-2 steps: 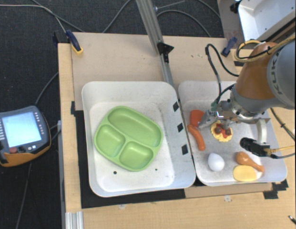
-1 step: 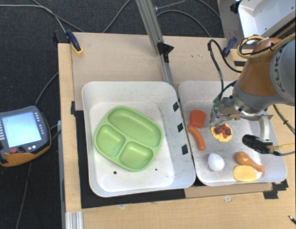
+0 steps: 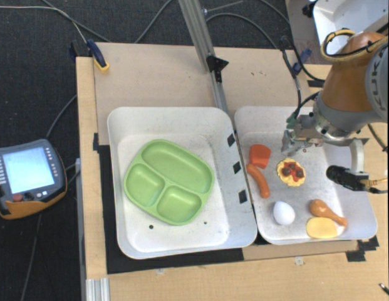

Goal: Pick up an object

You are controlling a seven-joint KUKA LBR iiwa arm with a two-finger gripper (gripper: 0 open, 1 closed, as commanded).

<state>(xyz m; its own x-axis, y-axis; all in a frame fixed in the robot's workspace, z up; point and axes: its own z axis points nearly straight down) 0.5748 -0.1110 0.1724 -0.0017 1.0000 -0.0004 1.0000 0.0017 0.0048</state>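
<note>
In the right bin (image 3: pixel 269 121) lie several toy foods: a red block (image 3: pixel 260 155), an orange sausage (image 3: pixel 259 180), a small pizza-like tart (image 3: pixel 292 172), a white egg (image 3: pixel 283 213), a brown drumstick (image 3: pixel 327 211) and a yellow piece (image 3: pixel 322 229). My gripper (image 3: pixel 298 142) hangs over the bin's upper middle, just above the tart and to the right of the red block. I see nothing between its fingers.
The left bin (image 3: pixel 138 127) holds a green divided plate (image 3: pixel 168 182). A metal pole (image 3: pixel 200 33) slants down to the gap between the bins. A teach pendant (image 3: pixel 25 177) lies off the bench at the left. Cables run across the dark floor.
</note>
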